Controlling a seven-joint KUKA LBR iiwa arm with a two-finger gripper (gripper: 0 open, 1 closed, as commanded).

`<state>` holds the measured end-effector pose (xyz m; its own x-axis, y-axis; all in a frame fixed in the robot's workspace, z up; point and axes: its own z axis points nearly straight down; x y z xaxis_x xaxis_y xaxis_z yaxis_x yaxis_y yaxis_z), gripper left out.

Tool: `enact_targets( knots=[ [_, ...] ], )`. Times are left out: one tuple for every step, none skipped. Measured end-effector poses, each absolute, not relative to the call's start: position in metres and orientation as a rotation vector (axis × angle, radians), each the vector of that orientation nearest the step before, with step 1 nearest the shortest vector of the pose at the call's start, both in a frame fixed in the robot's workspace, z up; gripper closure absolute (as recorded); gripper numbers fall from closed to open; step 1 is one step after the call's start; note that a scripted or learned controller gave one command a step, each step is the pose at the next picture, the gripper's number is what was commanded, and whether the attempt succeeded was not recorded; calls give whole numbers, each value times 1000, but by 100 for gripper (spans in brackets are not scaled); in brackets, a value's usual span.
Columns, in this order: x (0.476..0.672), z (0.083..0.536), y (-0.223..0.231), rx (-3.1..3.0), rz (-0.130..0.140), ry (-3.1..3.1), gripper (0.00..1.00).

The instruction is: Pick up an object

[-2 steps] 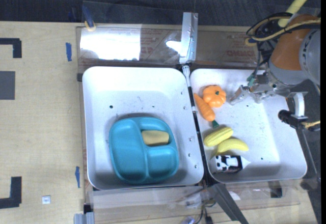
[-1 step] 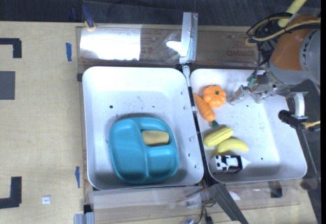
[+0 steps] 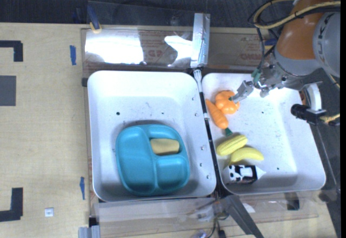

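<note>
Right white bin: I'm hovering my gripper, grip state unclear, just right of the carrot, lying diagonally toward bananas.

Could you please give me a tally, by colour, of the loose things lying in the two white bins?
Blue: 1, the divided tray in the left bin
Tan: 1, the bread-like piece on that tray
Orange: 2, the carrots in the right bin
Yellow: 2, the bananas
Black and white: 1, the cow-patterned toy
Total: 7
</note>
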<state>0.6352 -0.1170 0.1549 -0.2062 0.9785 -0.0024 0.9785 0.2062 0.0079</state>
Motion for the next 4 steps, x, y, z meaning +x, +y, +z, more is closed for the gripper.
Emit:
enact_targets(
  knots=[
    [665,113,-113,1962,30,2423,0],
    [646,108,-104,1806,41,2518,0],
    [622,108,-102,1802,41,2517,0],
    [615,108,-104,1707,40,2580,0]
  ],
)
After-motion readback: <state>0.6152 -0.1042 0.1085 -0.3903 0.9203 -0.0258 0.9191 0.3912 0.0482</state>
